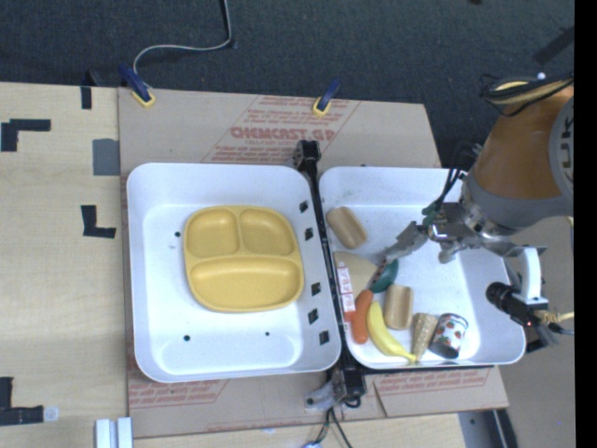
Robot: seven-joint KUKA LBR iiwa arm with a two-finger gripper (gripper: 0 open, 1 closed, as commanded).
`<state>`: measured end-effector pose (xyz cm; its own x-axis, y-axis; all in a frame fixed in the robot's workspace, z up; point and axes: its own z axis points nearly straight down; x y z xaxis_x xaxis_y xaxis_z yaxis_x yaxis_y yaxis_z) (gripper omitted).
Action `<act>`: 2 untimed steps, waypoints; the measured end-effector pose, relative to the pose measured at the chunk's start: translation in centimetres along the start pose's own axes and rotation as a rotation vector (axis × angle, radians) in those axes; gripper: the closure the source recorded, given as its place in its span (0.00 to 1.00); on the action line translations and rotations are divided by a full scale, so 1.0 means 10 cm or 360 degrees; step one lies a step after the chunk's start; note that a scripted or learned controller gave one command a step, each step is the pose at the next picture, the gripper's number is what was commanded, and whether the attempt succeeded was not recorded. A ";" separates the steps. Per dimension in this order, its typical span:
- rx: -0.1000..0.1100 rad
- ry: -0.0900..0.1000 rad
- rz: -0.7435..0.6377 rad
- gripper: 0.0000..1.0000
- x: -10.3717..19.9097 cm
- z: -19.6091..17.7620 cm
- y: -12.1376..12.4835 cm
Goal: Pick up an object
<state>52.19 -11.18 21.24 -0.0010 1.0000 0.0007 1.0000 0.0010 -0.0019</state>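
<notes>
My gripper (426,248) hangs over the middle of the right bin (485,278), reaching in from the right. Its two fingers are spread apart, open, with nothing between them. Just left of and below it lies a small teal object (385,273). A tan roll (345,227) sits near the bin's left wall. Toward the front lie an orange carrot (361,308), a yellow banana (386,335), a tan block (398,304), an ice-cream cone (423,333) and a black-and-white object (451,336).
The left bin (154,278) holds a yellow divided plate (244,258). A black divider (317,250) runs between the bins. Both stand on a cardboard sheet (270,129) held by clamps. The arm's body (522,171) covers the right bin's far right corner.
</notes>
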 end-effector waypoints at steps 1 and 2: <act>-0.0003 -0.0002 0.0003 0.00 -0.46 1.25 -0.11; -0.0008 -0.0005 0.0001 0.00 -0.32 1.26 0.27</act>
<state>54.90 -14.34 8.65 -0.0004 1.0000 -0.0022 1.0000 0.0004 0.0030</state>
